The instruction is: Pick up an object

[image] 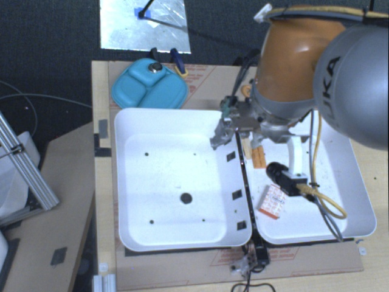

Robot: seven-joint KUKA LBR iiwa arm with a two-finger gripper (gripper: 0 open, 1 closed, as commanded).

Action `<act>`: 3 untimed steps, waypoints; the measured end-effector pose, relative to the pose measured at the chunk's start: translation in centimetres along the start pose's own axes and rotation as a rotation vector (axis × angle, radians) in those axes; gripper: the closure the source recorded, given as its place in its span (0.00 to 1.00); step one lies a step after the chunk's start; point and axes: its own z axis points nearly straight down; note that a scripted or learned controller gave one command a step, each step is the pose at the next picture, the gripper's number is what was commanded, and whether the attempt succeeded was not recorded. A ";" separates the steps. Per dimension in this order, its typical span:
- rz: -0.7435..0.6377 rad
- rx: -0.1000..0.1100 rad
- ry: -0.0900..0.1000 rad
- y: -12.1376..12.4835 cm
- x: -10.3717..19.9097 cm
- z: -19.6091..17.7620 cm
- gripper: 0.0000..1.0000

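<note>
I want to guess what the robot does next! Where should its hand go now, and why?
Probably a short shift toward the small red-and-white packet lying flat in the right white bin. The gripper sits over the divide between the bins, with nothing seen between its fingers, and the packet lies loose a little below it in the camera view.

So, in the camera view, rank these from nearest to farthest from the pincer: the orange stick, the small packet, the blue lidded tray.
1. Orange stick: in the right bin, just below the pincer.
2. Small packet: lower in the right bin, toward its front.
3. Blue lidded tray: outside the bins, behind the left bin's back edge.
</note>
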 end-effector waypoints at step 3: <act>0.004 -0.004 -0.001 -5.1 -6.0 5.7 1.00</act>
